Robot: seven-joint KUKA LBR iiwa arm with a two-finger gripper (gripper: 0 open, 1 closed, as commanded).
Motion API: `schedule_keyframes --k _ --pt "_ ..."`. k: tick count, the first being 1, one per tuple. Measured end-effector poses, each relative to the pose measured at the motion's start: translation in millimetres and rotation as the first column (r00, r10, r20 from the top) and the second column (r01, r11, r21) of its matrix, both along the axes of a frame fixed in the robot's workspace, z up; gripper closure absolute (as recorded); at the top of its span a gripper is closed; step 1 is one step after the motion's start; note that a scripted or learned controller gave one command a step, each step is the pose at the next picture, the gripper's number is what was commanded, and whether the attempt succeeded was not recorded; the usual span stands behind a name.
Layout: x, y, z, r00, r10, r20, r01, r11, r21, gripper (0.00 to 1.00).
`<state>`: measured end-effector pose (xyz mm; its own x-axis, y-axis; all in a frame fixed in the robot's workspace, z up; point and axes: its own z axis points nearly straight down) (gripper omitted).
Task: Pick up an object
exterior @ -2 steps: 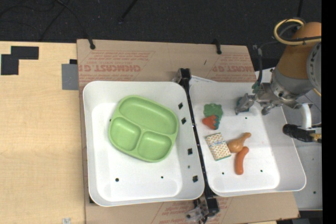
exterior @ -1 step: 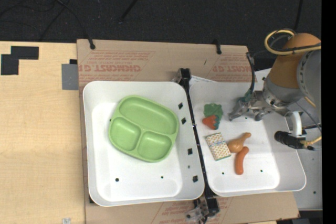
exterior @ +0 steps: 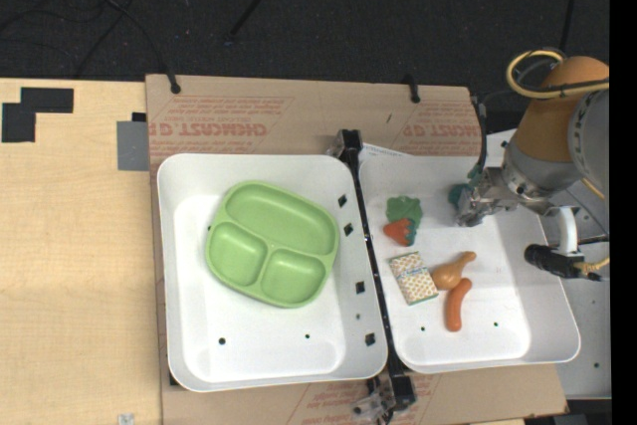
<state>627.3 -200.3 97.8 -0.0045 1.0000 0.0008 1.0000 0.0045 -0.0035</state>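
Observation:
The right bin [exterior: 518, 338] holds a green and red toy [exterior: 402, 219], a small patterned pouch [exterior: 412, 278], a yellow-orange pear-shaped toy [exterior: 453, 268] and an orange sausage-shaped toy [exterior: 457, 305]. My gripper [exterior: 469, 205] hangs low over the upper right part of this bin, to the right of the green and red toy. A teal thing [exterior: 459, 196] sits right at the fingertips; I cannot tell whether it is held.
The left bin [exterior: 189, 333] bears a green divided plate [exterior: 272, 242]. A black divider [exterior: 364, 254] runs between the bins. Cardboard [exterior: 299, 119] lies under both. The arm's orange band [exterior: 557, 109] and grey body stand at the right edge.

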Motion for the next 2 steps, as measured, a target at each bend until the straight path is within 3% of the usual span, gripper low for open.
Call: schedule_keyframes --k 2 --pt "6.3 5.7 123.6 1.0 -0.002 0.008 0.002 1.0 -0.002 1.0"
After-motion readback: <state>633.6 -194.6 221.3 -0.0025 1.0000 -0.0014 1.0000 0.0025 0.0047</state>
